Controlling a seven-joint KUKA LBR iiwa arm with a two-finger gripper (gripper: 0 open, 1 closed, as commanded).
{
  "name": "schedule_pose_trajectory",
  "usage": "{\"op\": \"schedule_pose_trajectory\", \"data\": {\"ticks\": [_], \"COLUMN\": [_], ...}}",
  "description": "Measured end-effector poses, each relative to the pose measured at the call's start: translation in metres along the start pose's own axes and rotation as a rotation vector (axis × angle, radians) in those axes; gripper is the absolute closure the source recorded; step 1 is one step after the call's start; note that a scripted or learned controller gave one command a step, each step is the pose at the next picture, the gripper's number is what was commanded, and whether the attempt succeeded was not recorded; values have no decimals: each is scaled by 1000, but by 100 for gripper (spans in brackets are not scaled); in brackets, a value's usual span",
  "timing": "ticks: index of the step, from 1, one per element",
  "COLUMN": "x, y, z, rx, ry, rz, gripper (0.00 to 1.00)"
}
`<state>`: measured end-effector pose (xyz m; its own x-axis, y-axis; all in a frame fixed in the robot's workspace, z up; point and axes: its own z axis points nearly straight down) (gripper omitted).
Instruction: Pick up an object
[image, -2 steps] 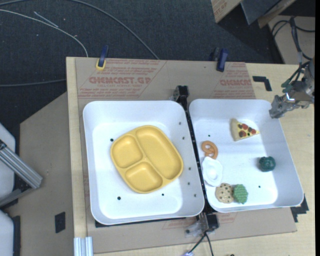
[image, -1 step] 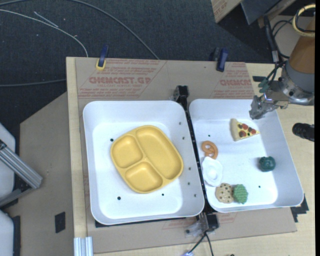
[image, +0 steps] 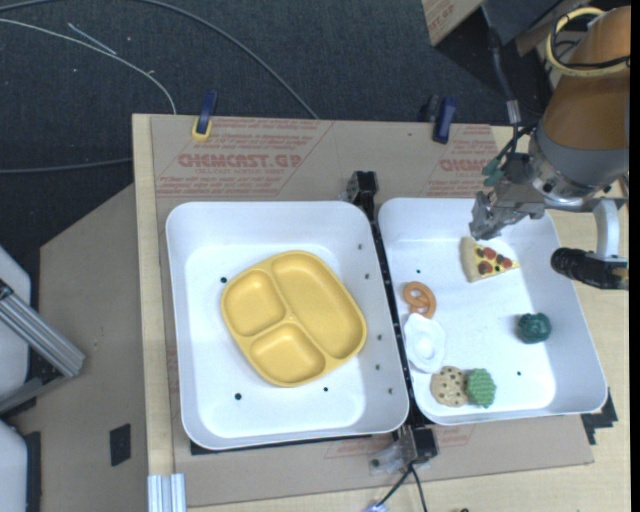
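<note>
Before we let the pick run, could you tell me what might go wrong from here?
The gripper sits over the far edge of the pizza slice, so it may pinch only a corner and drop it. The slice also lies close to the right bin's far wall, leaving little room to come down.

- Divided plate (image: 292, 316): plain mustard yellow.
- Both bins (image: 190, 300): white, dotted with small black spots.
- Pizza slice (image: 487, 261): cream with red dots.
- Pretzel (image: 419, 297): orange-brown.
- Cookie (image: 448, 385): tan (dark chips).
- Ball (image: 534, 328): dark green.
</note>
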<state>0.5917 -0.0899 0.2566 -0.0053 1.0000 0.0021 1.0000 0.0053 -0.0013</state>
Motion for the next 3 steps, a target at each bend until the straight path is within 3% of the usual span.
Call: {"op": "schedule_pose_trajectory", "data": {"ticks": [3], "x": [173], "y": [-10], "z": [26], "rx": [3], "ry": [0], "rz": [-1], "gripper": [100]}}
